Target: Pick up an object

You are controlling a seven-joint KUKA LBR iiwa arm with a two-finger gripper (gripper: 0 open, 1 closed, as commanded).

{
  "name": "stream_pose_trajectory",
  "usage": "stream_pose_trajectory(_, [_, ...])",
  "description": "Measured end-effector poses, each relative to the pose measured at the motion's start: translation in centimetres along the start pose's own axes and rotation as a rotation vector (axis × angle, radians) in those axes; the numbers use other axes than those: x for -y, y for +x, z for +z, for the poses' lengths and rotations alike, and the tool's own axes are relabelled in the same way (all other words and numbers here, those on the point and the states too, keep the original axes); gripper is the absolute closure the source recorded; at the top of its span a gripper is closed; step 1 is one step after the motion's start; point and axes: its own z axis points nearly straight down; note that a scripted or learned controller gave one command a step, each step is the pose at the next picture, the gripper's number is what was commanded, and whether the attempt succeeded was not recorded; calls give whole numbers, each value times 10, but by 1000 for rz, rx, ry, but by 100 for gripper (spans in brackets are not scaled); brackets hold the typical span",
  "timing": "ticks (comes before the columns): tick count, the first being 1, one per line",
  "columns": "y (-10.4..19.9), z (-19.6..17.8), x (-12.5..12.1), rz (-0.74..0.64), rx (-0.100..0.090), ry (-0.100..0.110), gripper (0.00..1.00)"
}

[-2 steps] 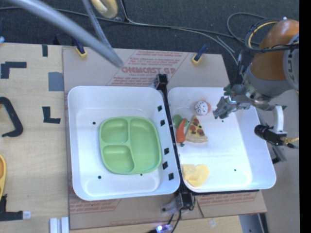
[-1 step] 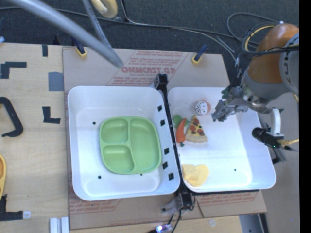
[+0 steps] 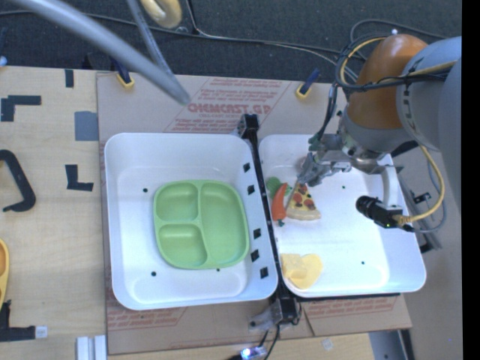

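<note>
In the right bin [image 3: 375, 268] lie a toy pizza slice [image 3: 303, 203], an orange carrot with a green top [image 3: 278, 199] against the left wall, and a pale yellow piece [image 3: 301, 269] near the front. My gripper [image 3: 309, 172] hangs low over the bin's back left part, just above and touching the upper edge of the pizza slice. The wrist and orange band [image 3: 386, 77] rise behind it to the right.
The left bin [image 3: 127, 171] holds a green divided plate [image 3: 201, 223]. A black divider with clips [image 3: 256, 201] runs between the bins. A black cable fitting [image 3: 379, 211] hangs from the arm over the right bin. Grey poles [image 3: 90, 28] cross the upper left.
</note>
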Motion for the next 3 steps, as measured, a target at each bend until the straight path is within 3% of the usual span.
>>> stream_pose_trajectory(3, [165,-9,-16,-2,-1,0,100])
